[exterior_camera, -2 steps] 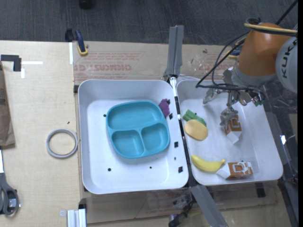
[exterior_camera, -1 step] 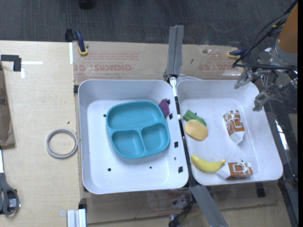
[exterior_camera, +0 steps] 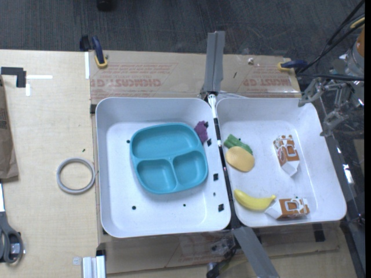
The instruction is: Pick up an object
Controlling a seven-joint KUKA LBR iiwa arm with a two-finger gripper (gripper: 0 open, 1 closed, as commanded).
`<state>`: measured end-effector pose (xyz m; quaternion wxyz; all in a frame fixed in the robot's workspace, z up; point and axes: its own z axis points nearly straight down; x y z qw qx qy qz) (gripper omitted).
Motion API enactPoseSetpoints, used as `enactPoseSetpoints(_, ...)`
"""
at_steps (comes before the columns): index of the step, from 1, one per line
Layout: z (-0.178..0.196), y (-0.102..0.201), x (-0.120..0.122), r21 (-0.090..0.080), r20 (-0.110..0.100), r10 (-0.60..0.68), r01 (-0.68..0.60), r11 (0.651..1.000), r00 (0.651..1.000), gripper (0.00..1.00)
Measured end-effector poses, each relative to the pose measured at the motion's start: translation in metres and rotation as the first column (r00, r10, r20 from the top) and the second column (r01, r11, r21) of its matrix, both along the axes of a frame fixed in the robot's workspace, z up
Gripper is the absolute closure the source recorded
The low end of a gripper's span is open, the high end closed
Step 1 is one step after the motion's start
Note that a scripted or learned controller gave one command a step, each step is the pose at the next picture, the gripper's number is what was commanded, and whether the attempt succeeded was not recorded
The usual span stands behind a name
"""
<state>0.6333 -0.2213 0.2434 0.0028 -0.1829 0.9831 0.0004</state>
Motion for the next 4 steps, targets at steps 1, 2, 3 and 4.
enactPoseSetpoints(1,-0.008,0.0,0.002,-0.001,0.0,0.457,-0.457,0.889,0.889,0.0)
enactPoseSetpoints(2,-0.152,0.004,0.027,0.002,0.004,0.746,-0.746,0.666,0.666,0.0)
enactPoseSetpoints(3,-0.046,0.0,0.027,-0.003,0.001,0.927,-0.927,0.375,0.375,0.0)
enactPoseSetpoints(4,-0.153,0.03,-0.021,0.0,-0.001,0.929,-0.929,0.37,0.37,0.0)
